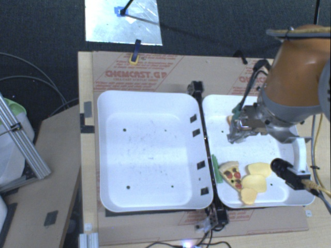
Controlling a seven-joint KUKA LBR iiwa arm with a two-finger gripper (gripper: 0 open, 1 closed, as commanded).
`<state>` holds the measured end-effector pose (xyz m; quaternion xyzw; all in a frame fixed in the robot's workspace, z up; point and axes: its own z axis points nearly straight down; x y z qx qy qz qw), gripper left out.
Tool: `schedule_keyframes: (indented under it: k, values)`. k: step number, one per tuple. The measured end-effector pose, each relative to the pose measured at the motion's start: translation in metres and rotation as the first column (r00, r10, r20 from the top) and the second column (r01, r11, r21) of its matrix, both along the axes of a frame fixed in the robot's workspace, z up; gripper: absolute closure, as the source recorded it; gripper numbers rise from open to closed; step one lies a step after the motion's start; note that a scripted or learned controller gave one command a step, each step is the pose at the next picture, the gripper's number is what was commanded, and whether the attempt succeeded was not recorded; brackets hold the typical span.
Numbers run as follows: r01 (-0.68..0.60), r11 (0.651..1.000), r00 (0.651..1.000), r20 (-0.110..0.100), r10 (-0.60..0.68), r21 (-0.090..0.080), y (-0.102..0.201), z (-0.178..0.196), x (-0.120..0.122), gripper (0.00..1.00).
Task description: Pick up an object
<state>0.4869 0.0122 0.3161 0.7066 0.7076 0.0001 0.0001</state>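
In the right bin (220,107) a toy pizza slice (230,172) lies near the front left corner. Beside it to the right sits a cluster of yellow chip-like pieces (255,180). My gripper (239,132) hangs over the middle of the right bin, above and behind those pieces, apart from them. A small pale thing shows at the gripper's left side, too small to identify. A green strip (215,168) lies along the bin's left wall by the pizza slice.
The left bin (150,149) stands beside the right one, joined by a black divider with clips (199,133). The arm's bulky orange and grey body (297,81) covers the right bin's far right part.
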Motion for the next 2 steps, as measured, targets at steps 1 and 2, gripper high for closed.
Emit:
schedule_keyframes:
  k: [1,2]
  values:
    - [-0.009,1.0,1.0,0.005,0.009,0.002,0.074,0.039,0.0,1.0]
    - [0.003,1.0,1.0,0.0,-0.003,-0.001,0.045,-0.04,0.049,1.0]
